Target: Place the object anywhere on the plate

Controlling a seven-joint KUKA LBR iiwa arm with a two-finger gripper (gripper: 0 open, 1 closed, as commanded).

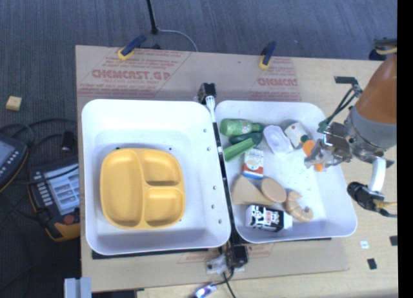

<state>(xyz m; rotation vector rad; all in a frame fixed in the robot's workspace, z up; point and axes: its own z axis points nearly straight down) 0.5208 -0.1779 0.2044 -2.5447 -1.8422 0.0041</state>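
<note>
A black-and-white carton [266, 218] lies nearest in the right bin [340, 222], among about nine jumbled items. Beside them, one yellow three-compartment plate [142, 186] sits in the left bin [93, 161]. Farther right, the arm's gripper [321, 155] hangs at the right bin's edge; its grip cannot be made out.
</note>
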